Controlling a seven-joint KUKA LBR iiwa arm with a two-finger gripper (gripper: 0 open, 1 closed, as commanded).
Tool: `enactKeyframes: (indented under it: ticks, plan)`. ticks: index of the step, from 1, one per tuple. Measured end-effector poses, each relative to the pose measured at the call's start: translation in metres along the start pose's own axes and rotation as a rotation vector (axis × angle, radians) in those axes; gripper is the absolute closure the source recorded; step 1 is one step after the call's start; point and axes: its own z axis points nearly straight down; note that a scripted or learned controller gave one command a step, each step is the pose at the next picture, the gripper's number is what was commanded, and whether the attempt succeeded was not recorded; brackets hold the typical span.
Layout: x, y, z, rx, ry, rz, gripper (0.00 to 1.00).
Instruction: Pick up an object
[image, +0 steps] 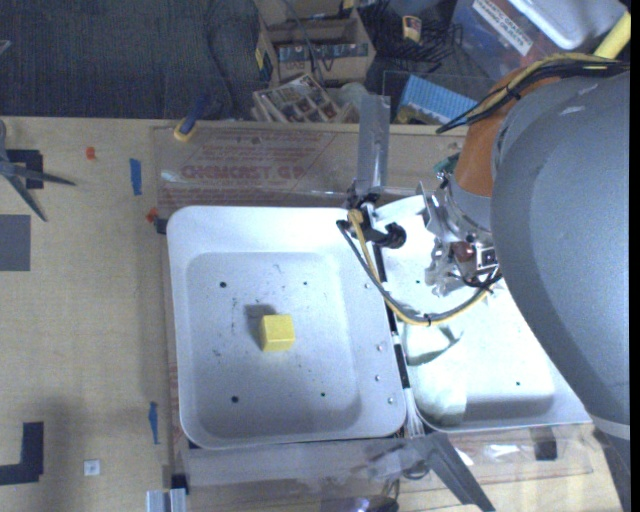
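A small yellow block (277, 332) lies near the middle of the left bin (192, 300), casting a short shadow to its upper left. My gripper (453, 268) hangs over the upper part of the right bin (495, 385), well to the right of the block and apart from it. The bulky grey arm with its orange band (478, 160) covers much of the right bin. Nothing shows held at the gripper; its tip is cluttered by cables and brackets.
Yellow and black cables (385, 285) loop from a grey post (372, 150) across the divider between the bins. Blue tape marks and black tools (25, 175) lie on the wooden bench at left. Boxes and wires crowd the back edge.
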Motion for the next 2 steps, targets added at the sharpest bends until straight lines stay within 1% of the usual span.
enactKeyframes:
  ticks: [1,2]
  plan:
    - [0.0,0.002,-0.009,0.001,0.0,0.005,1.0]
    - [0.065,0.024,-0.172,0.0,0.002,-0.033,1.0]
